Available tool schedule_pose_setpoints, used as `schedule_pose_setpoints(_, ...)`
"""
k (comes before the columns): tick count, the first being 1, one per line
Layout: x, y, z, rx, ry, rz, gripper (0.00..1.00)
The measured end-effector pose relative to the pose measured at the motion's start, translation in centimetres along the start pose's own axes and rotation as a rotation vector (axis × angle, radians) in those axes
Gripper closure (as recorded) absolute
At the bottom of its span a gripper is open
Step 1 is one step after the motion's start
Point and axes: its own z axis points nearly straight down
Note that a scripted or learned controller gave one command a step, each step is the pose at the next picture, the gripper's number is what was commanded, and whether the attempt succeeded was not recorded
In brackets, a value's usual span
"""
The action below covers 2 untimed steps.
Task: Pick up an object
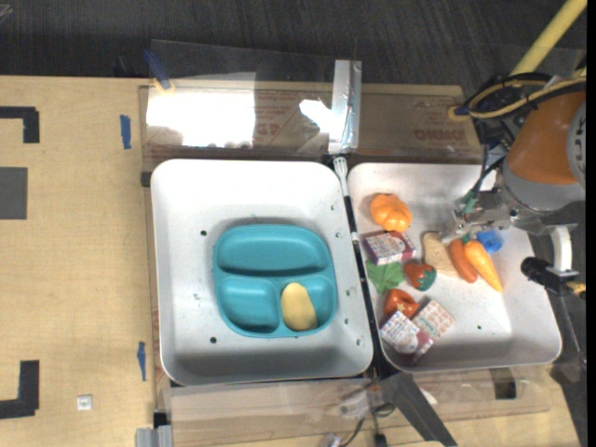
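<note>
Gripper (477, 214) hovers low in the right bin (531, 333), just above the carrot (480, 262); I cannot tell its opening. Picking seems not yet done; next it must descend onto the carrot.

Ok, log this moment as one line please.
phase: reaching | gripper: low in right bin, above carrot, nothing seen held | left bin: teal tray with yellow item

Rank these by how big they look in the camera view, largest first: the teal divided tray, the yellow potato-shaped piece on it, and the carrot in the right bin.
1. teal divided tray, clearly largest.
2. carrot and yellow piece look about alike; the carrot is longer and thinner, so I won't rank them.
</note>
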Motion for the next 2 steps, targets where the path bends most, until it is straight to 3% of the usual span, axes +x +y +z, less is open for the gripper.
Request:
schedule_pose_setpoints(1, 8.1, 7.8, -1.0, 0.011, -0.002, 0.309, 1.0)
schedule_pose_setpoints(2, 14.8, 8.5, -9.8, 0.005, -0.002, 0.34, 1.0)
